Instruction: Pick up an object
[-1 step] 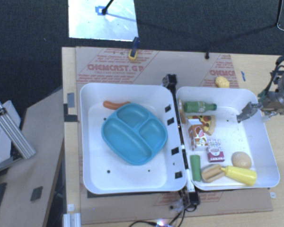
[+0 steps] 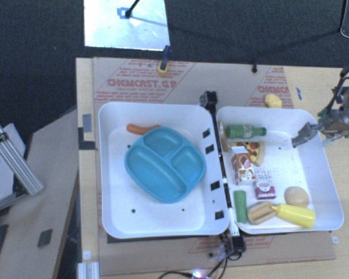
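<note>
Closest to me, along the near wall of the right bin (image 2: pixel 331 211), a yellow mustard bottle (image 2: pixel 295 215) lies on its side, well in front of the claw (image 2: pixel 302 136) and a little to its left as I look down. A hot dog (image 2: pixel 259 212) lies touching the bottle's cap end, and an upright green cylinder (image 2: pixel 239 206) stands just beyond that, against the divider. A tan bread roll (image 2: pixel 296 196) sits just behind the bottle, almost straight in front of the claw. Stepping back, a small red and white packet (image 2: pixel 264 185), a little carton (image 2: pixel 242 168) and a pizza slice (image 2: pixel 253 150) run in a loose line, all to the claw's left and apart from it. A green bottle (image 2: pixel 244 132) lies on its side level with the claw, well across the bin from it. The claw itself hangs over the bin's far right corner, reaching in from the right; whether it is apart or together I cannot tell from here. Much farther left, in the left bin (image 2: pixel 113 173), a blue divided plate (image 2: pixel 164 163) lies flat with an orange sausage (image 2: pixel 141 129) at its far edge. Beyond the claw, on the bench, sits a small yellow lump (image 2: pixel 273 101).
</note>
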You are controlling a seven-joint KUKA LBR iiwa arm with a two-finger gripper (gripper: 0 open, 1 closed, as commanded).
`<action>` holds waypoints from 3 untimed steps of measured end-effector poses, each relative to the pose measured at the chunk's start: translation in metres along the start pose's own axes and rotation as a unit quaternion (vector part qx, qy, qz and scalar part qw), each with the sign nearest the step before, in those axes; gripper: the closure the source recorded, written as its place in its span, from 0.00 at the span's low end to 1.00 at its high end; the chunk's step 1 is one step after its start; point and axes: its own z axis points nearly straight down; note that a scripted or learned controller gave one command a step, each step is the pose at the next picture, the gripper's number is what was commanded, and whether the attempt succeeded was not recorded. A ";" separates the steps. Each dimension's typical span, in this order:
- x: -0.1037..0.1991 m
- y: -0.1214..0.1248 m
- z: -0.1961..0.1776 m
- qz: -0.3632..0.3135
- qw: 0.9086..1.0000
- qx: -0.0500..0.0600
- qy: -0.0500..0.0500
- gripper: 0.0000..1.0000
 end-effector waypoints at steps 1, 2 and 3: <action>0.006 -0.009 0.054 0.001 1.000 0.002 0.001 0.00; 0.002 0.001 0.108 0.001 1.000 0.001 0.000 0.00; 0.003 0.002 0.149 0.001 1.000 0.001 0.000 0.00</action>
